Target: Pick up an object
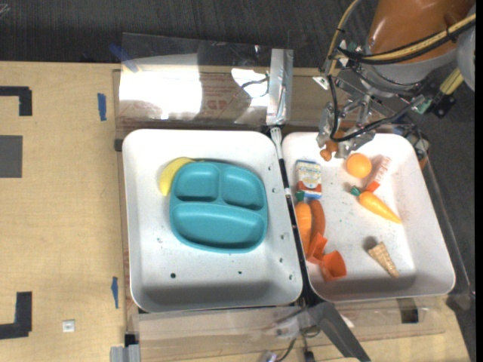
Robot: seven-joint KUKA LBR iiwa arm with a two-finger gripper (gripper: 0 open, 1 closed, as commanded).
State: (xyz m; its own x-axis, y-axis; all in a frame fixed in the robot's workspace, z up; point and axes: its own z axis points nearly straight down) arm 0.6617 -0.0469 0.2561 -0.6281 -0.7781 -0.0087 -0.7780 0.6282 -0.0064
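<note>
My gripper (343, 133) hangs over the far edge of the right bin (430, 225), under the grey and orange arm that reaches in from the upper right. Just below it lies an orange ball (358, 164), with a small orange bit (326, 154) to its left. A carrot (378, 205) lies in the bin's middle and a waffle cone (383, 258) nearer the front. A white carton (308, 178) stands by the left wall, with orange and brown sausage shapes (308, 221) and orange pieces (330, 262) in front of it. Nothing shows in the gripper.
The left bin (143, 225) holds a teal divided tray (219, 204) with a yellow piece (172, 172) tucked under its far left corner. A shiny clear sheet (204, 89) lies behind the bins. Cables loop around the wrist.
</note>
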